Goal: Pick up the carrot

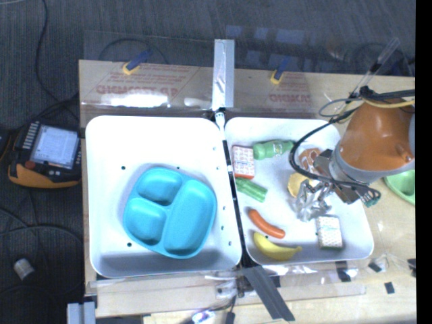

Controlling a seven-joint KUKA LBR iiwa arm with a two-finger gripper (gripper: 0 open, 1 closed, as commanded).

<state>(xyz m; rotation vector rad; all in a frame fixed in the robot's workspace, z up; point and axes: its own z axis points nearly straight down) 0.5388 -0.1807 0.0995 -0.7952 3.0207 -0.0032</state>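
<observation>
Note that your gripper [312, 204] hangs with fingers slightly parted and nothing between them over the right bin [358, 248], while the carrot [265, 223] lies apart to its left, just above the banana [275, 247], not yet approached.

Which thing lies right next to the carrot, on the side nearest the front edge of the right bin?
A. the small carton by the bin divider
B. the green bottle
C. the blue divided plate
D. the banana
D: the banana lies just below the carrot in the right bin, close to its front wall.
</observation>
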